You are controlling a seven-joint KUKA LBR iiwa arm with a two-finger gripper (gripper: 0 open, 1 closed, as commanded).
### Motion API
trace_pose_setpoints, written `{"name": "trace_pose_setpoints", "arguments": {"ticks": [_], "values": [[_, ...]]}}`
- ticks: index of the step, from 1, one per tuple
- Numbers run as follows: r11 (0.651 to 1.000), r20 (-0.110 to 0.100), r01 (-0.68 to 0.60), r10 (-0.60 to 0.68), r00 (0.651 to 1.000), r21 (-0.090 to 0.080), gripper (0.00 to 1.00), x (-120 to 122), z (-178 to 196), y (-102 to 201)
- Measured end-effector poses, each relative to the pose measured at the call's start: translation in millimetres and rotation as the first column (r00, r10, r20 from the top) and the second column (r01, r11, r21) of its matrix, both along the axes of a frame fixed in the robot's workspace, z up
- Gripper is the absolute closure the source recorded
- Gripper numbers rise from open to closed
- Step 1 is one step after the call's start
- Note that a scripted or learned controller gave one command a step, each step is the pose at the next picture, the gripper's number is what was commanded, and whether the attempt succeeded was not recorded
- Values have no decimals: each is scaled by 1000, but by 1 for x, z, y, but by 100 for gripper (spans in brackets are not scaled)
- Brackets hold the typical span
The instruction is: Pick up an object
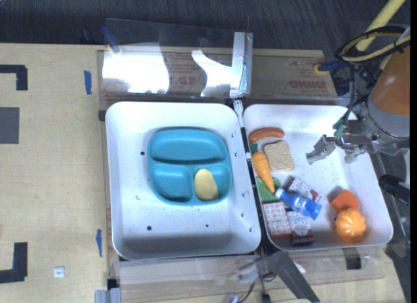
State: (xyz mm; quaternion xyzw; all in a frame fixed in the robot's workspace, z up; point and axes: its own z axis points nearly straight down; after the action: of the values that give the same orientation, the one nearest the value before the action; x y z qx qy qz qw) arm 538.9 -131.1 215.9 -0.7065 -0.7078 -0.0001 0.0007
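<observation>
You're looking at a right bin packed with small toy food, and any piece of it counts as the object to pick. The claw is hanging over the bare upper middle of that bin, nothing between its fingers; whether they're spread or shut I cannot tell from this angle.

Handling guesses: everything here is looking light, hollow plastic, stiff, a bit slick. The orange pumpkin in the near right corner is round, so it's likely rolling out of a pinch; take it across the middle. The carrot by the left wall is tapering, so grab the thick end across its width. The bread slice is lying flat and low, hard to get under. The blue tube looks easiest, pinch across its narrow side. The small boxes are crowding each other.

Counts: two white bins, one blue tray sitting in the left bin, one yellow egg-shaped piece lying in the tray's lower right compartment. One carrot, one bread slice, one sausage, one tube, one pumpkin, one small orange block, roughly three boxes, hard to separate.
</observation>
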Motion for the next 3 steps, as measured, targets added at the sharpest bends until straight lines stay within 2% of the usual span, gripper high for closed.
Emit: {"name": "trace_pose_setpoints", "arguments": {"ticks": [1,2,3], "values": [[1000,9,-31,31,999,-1,0,-37,-128,17],[961,4,-278,278,961,-2,0,2,-63,19],[893,7,-450,450,893,-4,0,-35,-128,4]]}}
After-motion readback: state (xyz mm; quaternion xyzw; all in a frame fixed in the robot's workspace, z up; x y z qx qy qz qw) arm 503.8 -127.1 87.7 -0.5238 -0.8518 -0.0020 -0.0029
